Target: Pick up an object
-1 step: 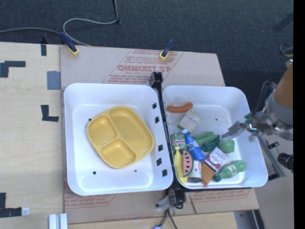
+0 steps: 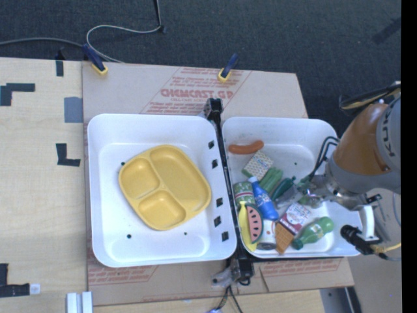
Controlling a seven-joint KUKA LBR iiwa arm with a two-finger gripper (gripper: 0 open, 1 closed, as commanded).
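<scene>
- Grey arm's gripper hangs low in the right bin; I cannot tell its grip.
- Toys crowd just left: blue bottle, green bottle below.
- Best target: one item standing apart, like the sausage.

Left bin holds divided tray, centred. Right bin holds sausage at rear, bottles and packets crowded toward front-left.

The cardboard under the bins bears red print, upside down, seemingly "CHEMCAST GP"; smaller lines are illegible.
</scene>
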